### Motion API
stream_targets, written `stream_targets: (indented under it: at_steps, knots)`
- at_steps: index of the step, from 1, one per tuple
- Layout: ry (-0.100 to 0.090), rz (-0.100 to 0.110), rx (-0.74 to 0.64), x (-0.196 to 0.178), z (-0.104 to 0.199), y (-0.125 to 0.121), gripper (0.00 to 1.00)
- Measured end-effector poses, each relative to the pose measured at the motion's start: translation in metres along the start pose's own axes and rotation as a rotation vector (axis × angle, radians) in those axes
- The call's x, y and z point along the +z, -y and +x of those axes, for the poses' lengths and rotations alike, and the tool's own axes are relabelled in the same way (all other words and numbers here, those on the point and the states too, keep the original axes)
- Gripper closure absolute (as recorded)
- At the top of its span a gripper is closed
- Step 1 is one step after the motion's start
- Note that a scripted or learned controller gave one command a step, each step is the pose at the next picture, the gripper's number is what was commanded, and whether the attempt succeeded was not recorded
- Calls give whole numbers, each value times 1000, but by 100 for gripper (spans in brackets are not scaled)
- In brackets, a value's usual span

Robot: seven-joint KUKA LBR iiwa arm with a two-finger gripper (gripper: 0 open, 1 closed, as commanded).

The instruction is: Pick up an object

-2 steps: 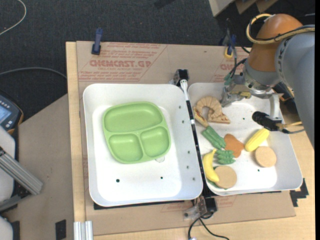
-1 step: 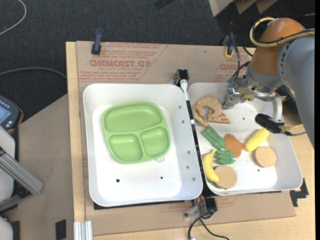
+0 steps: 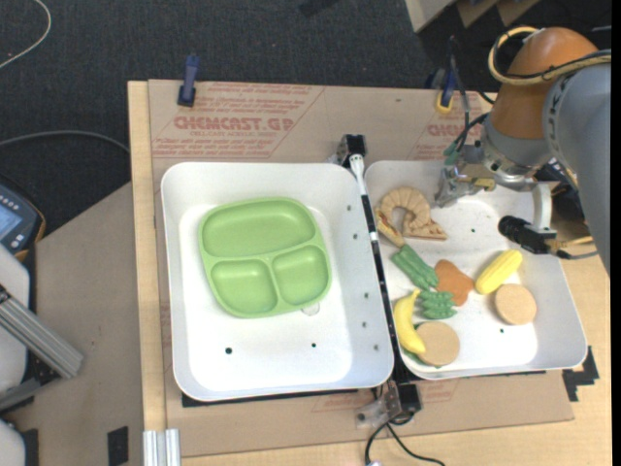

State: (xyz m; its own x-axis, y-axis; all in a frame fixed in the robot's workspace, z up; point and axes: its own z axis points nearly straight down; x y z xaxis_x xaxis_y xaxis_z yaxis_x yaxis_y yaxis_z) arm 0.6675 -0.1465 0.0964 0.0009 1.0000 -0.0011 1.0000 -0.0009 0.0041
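Your tool [image 3: 456,184] hangs over the right white bin's [image 3: 553,352] far edge; you cannot tell its opening. Just beside it lies the tan croissant-shaped toy [image 3: 408,212], apart from the tool.

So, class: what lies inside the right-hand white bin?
The right bin holds a croissant, a green vegetable, an orange piece, a corn cob, a banana and two tan discs. The arm hides the bin's far right corner.
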Motion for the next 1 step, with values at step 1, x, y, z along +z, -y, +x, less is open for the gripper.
stream_targets:
  at_steps: [1]
  knots:
    - [-2, 6, -3, 12, 25, 1, 100]
